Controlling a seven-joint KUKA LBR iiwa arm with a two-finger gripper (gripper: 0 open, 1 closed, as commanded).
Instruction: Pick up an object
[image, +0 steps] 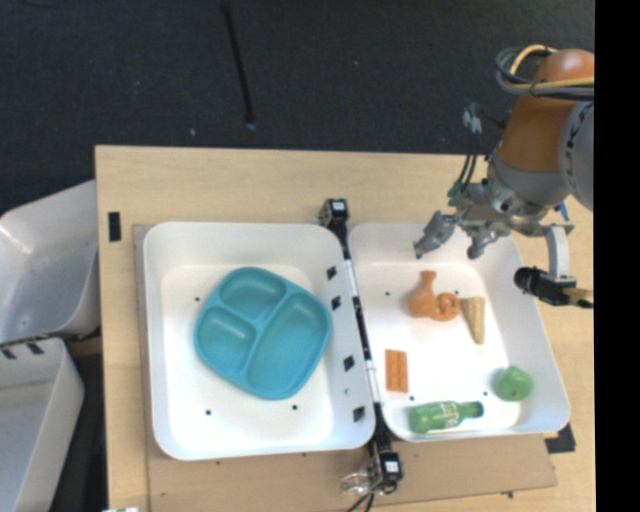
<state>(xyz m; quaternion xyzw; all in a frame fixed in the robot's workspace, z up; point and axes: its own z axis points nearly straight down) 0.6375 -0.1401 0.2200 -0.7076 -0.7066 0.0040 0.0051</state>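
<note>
My gripper (457, 240) hangs over the back edge of the right bin (400, 250), open, with nothing between its fingers (432, 238). Just in front of it lies an orange gourd-shaped toy (433, 299), and a beige cone (473, 318) rests beside that toy on its right. An orange flat block (397, 371) sits near the bin's left wall. Along the front wall lies a green bottle (445, 415), and a green apple (513, 383) sits at the front right.
The left bin (160, 400) holds a blue divided plate (263, 331). A ridge with black clips (352, 320) separates the two bins. The wooden bench (200, 180) surrounds them, with a white container (40, 260) off its left edge.
</note>
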